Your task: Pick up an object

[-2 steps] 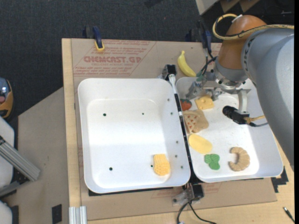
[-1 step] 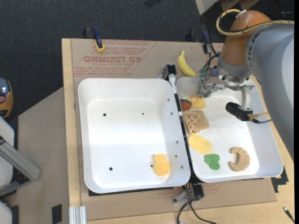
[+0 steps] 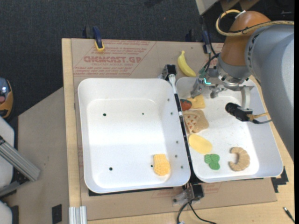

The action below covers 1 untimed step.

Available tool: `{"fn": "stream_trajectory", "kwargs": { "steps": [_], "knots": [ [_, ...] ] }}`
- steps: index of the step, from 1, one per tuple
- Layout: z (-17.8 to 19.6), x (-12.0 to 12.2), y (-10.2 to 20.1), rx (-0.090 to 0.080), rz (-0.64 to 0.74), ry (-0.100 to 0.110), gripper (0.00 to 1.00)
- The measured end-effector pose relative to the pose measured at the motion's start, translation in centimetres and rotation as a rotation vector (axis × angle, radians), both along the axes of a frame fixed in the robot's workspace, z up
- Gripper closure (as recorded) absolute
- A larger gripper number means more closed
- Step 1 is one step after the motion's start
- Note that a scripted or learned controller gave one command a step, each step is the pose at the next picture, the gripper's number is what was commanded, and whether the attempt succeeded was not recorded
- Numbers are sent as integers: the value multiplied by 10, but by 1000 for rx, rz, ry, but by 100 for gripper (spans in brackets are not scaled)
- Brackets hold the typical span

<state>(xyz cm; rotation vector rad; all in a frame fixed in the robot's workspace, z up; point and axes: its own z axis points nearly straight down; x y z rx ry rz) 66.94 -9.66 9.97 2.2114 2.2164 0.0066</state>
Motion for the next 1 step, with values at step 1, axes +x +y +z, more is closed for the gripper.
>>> {"fn": "stream_trajectory", "kwargs": {
  "steps": [1],
  "knots": [
    [-15, -3, 5, 4, -2, 12, 0]
  ]
}}
